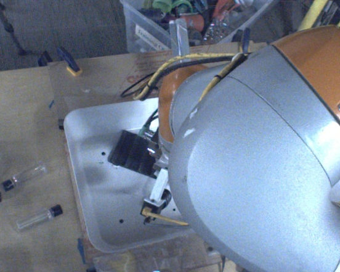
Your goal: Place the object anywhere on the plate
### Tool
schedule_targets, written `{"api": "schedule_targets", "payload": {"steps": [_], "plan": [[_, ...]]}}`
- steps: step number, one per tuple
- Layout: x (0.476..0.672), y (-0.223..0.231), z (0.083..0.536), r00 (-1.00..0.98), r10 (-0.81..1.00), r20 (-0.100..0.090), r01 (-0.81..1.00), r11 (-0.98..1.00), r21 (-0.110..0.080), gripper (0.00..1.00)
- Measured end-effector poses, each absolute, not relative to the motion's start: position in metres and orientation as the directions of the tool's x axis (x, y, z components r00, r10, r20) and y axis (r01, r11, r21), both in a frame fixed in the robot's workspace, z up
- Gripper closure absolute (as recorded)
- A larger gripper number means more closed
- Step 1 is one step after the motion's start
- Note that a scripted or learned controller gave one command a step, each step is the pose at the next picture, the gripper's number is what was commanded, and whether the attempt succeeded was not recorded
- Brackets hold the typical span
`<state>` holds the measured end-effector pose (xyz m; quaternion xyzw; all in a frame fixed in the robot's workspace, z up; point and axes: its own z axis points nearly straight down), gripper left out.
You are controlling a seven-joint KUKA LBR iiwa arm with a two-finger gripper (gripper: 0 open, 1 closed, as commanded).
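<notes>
Camera view from above the bench: the grey arm (267, 169) bulks across most of the right and middle, its orange band (329, 74) at the far right, and it covers much of the white bin (91, 174) below it. Yellow and black cables (168, 71) run over the arm's upper side. The gripper (152, 210) reaches low into the bin near its front wall; whether it is spread or closed I cannot tell. A thin yellowish stick (172, 220) lies on the bin floor right at the gripper's tip, touching or nearly so; I cannot tell if it is gripped. On the wooden bench (11, 109) to the left lie small clear vials with black caps (41, 216), well apart from the bin. A blue clamp (72, 67) sits near the bench's back edge, and beyond it stands a clear tub of coloured odds and ends (202, 3)
</notes>
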<state>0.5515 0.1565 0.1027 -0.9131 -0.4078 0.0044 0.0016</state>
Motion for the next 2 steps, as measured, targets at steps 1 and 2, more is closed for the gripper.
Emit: {"api": "schedule_targets", "payload": {"steps": [1,2], "plan": [[0.618,0.194,0.111,0.418,0.909,-0.003,0.909,-0.418,-0.003,1.0],[0.667,0.222,0.164,0.852,0.523,0.001,0.523,-0.852,0.0,1.0]]}}
